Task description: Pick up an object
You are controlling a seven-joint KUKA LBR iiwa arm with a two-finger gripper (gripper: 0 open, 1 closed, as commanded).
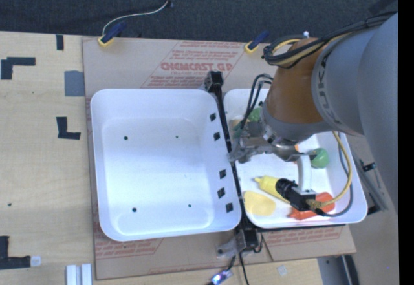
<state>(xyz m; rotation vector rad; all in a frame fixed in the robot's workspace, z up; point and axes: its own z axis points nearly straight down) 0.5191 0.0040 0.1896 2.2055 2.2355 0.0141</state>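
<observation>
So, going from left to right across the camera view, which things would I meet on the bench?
First the left white bin → yellow lump → orange-red piece. The green ball lies level with the orange-red piece across the view, so I leave it out of the order.

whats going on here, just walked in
A grey robot arm with an orange band reaches in from the right and hangs low over the right bin. Lying loose in that bin are a yellow piece, a green ball and a red-orange piece. Nothing can be seen in its grasp, so no pick shows yet.
</observation>
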